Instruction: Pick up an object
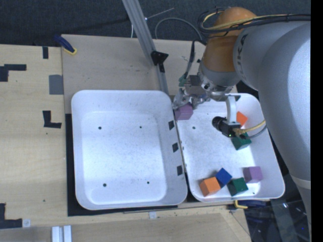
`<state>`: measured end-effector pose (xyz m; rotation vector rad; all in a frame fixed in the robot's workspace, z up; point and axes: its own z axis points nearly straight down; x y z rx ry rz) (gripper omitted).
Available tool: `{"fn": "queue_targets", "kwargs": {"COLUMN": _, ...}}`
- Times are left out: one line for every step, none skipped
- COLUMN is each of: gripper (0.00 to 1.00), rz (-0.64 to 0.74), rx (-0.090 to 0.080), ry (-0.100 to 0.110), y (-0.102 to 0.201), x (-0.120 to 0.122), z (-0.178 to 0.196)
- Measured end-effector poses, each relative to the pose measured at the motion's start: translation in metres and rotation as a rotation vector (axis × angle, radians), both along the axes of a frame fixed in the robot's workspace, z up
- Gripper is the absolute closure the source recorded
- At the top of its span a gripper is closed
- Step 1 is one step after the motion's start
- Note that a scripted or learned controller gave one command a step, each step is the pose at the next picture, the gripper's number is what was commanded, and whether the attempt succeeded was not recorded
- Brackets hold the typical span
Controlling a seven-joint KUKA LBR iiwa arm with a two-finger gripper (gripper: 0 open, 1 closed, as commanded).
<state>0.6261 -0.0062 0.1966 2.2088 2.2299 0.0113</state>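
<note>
Where arm hides right bin's [272,185] far corner | tool [185,102] grips purple block [184,112] | fingertips indistinct

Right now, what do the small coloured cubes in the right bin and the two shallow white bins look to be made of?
Small coloured cubes, such as the orange cube and blue cube: matte, evenly coloured, with soft-looking edges and no glare, so probably foam or painted wood; I cannot tell which. Right white bin and left white bin: smooth moulded shells with rounded rims and a faint sheen, likely plastic.
</note>
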Motion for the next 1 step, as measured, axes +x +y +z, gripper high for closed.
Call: {"fn": "queue_targets", "kwargs": {"gripper": 1.0, "rz": 0.0, "rx": -0.001, "ry": 0.011, "y": 0.0962, "x": -0.0205, "z": -0.0056}}
